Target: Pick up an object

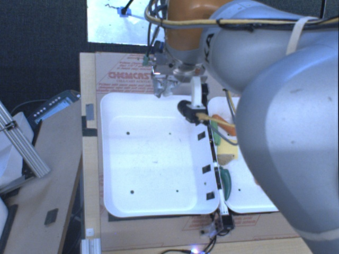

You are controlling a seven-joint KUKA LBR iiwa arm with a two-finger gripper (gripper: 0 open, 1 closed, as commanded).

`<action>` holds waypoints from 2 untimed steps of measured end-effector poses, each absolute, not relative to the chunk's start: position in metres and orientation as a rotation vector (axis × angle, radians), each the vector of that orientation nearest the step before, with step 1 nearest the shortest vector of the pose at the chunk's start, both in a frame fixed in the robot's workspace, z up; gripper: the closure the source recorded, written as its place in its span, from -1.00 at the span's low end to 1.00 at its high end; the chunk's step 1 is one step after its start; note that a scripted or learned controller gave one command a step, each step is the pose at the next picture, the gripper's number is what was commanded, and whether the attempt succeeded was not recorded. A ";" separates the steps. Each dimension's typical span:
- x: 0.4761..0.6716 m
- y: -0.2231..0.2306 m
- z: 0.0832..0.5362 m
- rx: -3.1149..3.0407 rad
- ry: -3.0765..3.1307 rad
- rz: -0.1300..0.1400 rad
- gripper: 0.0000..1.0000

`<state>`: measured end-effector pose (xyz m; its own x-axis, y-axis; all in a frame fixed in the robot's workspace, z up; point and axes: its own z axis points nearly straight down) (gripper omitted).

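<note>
The gripper (161,88) hangs over the left bin's (148,160) far rim, its grip unreadable; the orange object (225,125) lies apart, in the neighbouring bin (249,194)

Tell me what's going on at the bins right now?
The grey arm with an orange band reaches in from the right. Its gripper hangs over the far edge of the left shallow white bin, and I can't see it holding anything. The pickable things lie in the right white bin, close to the divider and partly hidden by the arm: an orange piece, a pale yellow piece and a dark green piece. Nothing looks picked yet.
</note>
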<state>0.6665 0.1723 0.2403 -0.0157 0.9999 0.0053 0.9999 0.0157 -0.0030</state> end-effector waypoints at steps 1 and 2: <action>0.666 0.239 0.154 -2.207 -2.229 0.004 1.00; 0.619 0.234 0.111 -2.218 -2.219 0.007 1.00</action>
